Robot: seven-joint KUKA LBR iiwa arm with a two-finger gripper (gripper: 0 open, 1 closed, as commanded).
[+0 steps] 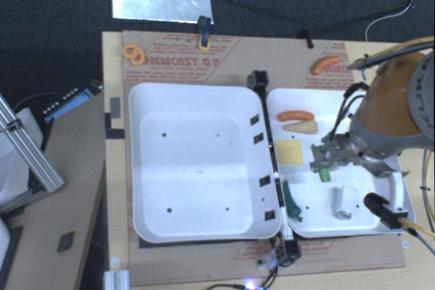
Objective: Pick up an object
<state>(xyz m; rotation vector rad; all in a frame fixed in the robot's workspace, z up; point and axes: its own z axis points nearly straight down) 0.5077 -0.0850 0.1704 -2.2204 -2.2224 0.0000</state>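
The gripper [324,163] sits low over the right bin [319,224], with a small green object [325,174] just at its tip; whether it is gripped cannot be told. A yellow square [290,151] lies at its 9 o'clock, a sausage [296,116] at 11 o'clock, and a white cylinder [344,202] at 5 o'clock.

The arm [397,102] covers the right bin's [299,227] far right corner and is cut by the picture's right edge. Whether the end effector [325,161], above a small green object [325,175], grips anything is unclear.
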